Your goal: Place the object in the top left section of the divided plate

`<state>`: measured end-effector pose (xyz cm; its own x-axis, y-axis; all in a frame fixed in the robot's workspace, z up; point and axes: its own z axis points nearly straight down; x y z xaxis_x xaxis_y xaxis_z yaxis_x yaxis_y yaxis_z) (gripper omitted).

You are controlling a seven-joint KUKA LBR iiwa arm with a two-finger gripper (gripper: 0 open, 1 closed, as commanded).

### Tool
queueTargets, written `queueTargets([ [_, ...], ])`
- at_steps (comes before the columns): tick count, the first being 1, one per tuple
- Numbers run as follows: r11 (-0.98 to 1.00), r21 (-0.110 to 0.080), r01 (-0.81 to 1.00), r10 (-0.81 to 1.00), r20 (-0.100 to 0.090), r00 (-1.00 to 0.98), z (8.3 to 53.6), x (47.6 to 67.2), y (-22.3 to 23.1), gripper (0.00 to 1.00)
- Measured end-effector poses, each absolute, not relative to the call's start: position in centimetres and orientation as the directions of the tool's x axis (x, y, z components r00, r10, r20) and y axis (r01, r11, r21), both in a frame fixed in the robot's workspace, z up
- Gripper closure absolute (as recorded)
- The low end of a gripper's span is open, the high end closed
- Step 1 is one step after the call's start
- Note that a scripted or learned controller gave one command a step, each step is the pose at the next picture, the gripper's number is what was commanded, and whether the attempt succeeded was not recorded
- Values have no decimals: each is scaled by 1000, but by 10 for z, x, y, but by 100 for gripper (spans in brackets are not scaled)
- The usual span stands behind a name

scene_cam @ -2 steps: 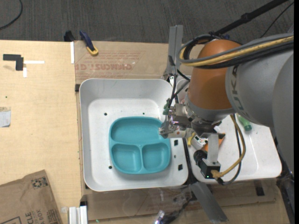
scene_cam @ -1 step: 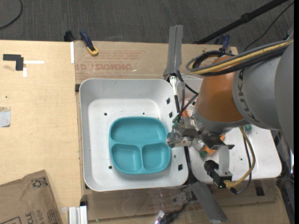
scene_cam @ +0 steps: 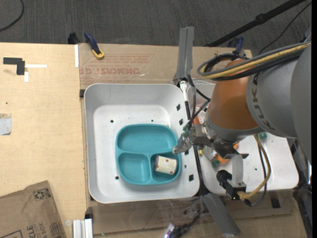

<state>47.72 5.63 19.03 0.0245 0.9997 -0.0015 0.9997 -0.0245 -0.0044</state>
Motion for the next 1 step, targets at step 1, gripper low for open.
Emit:
queueTargets([
  [1, 273, -2, 962, 962, -2, -273, 246, 490, 41, 0],
])
